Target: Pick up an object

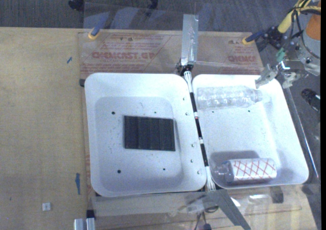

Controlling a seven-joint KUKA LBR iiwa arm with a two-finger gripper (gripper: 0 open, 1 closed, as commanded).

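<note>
At the near end of the right bin (293, 137) a packet with a red lattice print (253, 169) is lying on its side against the front wall, and a clear plastic bottle (226, 96) is resting along the far wall, both loose and probably just dropped in as candidates for picking, while a dark ribbed slab (150, 133) is sitting flat in the left bin (97, 122). Farther back, off the right bin's far corner, the arm is hanging over the bench (35, 122) with its pincer (268, 75) just past the bottle's cap end, gripping nothing I can see, though how wide it is parted I cannot tell
</note>
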